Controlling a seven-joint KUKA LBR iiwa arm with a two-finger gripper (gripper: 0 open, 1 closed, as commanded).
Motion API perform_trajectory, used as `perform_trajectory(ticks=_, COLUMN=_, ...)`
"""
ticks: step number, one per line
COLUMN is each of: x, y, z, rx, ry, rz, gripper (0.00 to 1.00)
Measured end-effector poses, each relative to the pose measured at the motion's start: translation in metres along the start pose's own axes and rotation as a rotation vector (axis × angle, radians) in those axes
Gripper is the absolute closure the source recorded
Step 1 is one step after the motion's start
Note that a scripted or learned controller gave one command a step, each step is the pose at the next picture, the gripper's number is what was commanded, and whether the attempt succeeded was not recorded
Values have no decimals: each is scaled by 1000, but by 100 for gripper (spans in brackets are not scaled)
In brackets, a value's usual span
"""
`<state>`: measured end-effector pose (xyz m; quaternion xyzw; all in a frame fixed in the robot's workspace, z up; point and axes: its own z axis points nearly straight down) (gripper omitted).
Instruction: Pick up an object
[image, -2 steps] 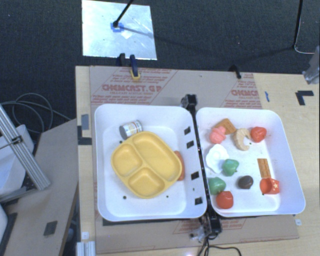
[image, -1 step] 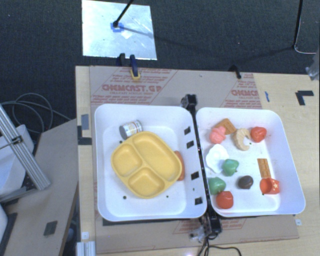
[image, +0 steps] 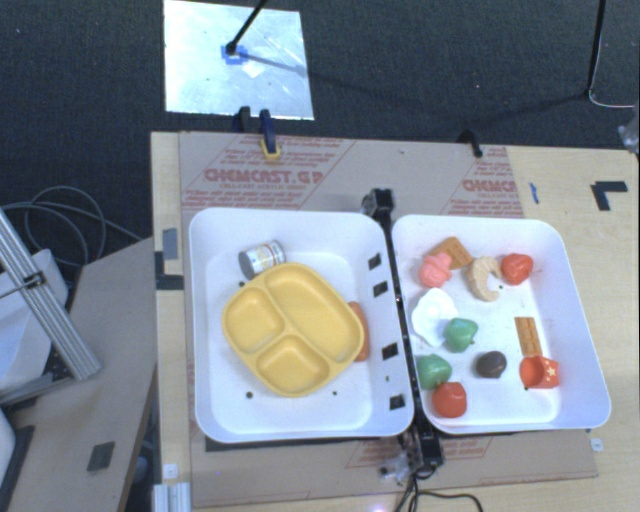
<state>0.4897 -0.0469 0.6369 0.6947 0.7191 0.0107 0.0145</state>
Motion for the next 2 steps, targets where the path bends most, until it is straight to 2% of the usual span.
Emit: perform_trajectory(ticks=2, x=-1, y=1, z=-23, rx=-7, ry=-1, rz=-4, gripper=100)
